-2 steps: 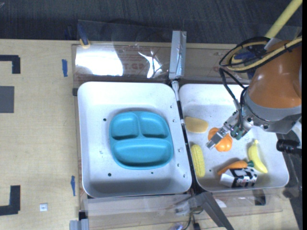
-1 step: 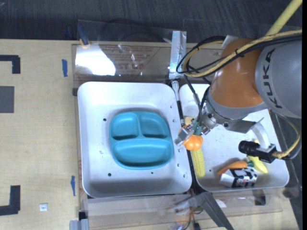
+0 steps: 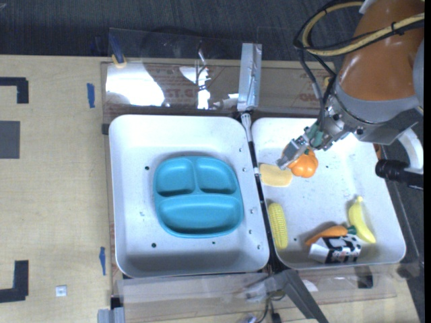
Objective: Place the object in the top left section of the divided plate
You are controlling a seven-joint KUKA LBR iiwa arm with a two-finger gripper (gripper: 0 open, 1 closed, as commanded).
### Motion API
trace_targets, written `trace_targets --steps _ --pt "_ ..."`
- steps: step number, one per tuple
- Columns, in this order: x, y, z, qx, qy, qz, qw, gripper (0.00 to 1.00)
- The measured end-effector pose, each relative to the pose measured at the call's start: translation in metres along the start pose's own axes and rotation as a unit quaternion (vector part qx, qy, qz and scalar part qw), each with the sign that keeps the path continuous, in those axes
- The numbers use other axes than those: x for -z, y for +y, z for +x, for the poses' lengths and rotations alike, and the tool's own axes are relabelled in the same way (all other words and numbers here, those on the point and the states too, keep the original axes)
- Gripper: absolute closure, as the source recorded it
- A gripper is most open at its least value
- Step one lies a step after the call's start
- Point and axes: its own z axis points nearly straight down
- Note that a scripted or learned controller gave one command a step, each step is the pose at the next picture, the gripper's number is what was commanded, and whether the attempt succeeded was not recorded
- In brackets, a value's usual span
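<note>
Camera view: the blue moulded-plastic divided plate sits in the left white bin, its top left section bare. In the right white bin, the two-finger gripper is low over a small round orange fruit and a pale yellow flat piece lying side by side. The fruit touches the fingertips; whether it is clamped or the jaws are parted cannot be told. Judgement: the plate section lies to the gripper's left, across the bin divider. Also present: a yellow corn cob, a yellow banana, and a black-and-white carton.
</note>
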Motion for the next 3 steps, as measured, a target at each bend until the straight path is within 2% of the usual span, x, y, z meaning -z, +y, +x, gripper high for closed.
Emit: trace_targets --steps 1,2,3 --pt "-0.117 -0.019 0.095 0.043 0.004 0.006 0.9991 1.00" --pt "-0.098 0.019 0.044 -0.273 0.000 0.003 0.9621 1.00" --pt "-0.080 0.015 0.077 -0.242 0.002 0.005 0.9704 1.00"
